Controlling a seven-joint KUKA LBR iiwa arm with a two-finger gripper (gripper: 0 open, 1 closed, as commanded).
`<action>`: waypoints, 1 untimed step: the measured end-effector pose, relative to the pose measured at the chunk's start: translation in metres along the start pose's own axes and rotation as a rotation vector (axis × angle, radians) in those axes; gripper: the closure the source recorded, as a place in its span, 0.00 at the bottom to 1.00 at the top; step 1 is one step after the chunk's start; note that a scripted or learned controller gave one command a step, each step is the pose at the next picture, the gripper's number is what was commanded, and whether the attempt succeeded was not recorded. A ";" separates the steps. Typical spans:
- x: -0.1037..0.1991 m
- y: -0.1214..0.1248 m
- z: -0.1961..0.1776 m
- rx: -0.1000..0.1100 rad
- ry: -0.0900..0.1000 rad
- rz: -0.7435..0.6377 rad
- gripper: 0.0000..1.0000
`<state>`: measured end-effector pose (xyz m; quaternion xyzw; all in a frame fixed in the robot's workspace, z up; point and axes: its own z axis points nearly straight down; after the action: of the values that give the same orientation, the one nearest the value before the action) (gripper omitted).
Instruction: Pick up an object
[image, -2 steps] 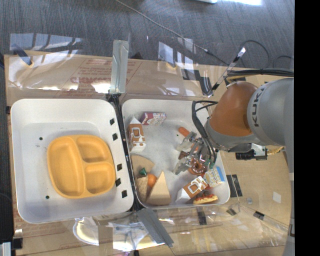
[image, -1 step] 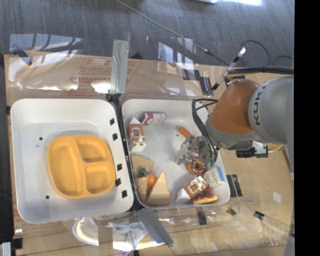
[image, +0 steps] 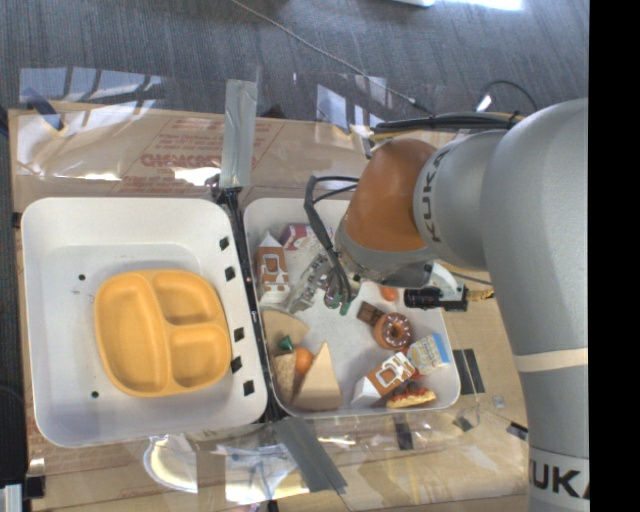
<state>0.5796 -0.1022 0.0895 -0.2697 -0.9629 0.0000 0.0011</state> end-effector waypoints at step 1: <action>-0.028 -0.030 0.000 0.000 -0.001 -0.245 1.00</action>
<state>0.5882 -0.1421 0.0899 -0.1498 -0.9887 0.0001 0.0005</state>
